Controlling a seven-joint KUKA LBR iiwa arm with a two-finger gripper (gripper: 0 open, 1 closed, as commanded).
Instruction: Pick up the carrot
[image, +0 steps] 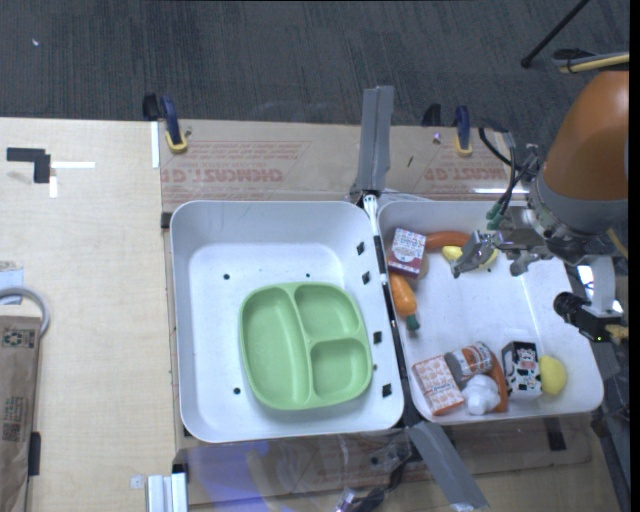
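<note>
Right bin (590, 395), free room and obstacles, placed relative to the carrot (403, 297).

- Carrot: against the bin's left wall, beside the divider (378, 150).
- Just above it: a small red-and-white box (408, 250), near touching; an orange item (446, 240) beyond that.
- Upper right: the pincer (482, 254) and arm (590, 150) hang over the bin's top part.
- Directly right: bare white floor, open approach.
- Below right: a cluster of packets (436, 385), a milk carton (520, 368) and a lemon (552, 375) along the lower wall.
</note>
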